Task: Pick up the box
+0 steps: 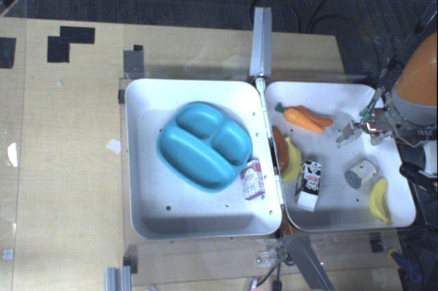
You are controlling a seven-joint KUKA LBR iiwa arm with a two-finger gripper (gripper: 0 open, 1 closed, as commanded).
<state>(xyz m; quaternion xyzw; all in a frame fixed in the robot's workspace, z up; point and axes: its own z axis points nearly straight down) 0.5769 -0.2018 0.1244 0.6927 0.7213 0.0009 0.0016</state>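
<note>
— Starting with the gripper (354, 130): where is it seen?

— It is seen over the far right part of the right bin (404, 218), hung from the grey arm (419, 81) with the orange band. Nothing is seen held in it; whether it is wide or narrow cannot be told.

— And where is the box found?

— Two small boxes are seen. A black-and-white box (310, 183) is laid in the right bin, just beside a banana (291, 159) and well apart from the gripper. A pink-labelled box (252, 180) is set in the left bin (147, 211), touching the blue plate (204, 146).
</note>
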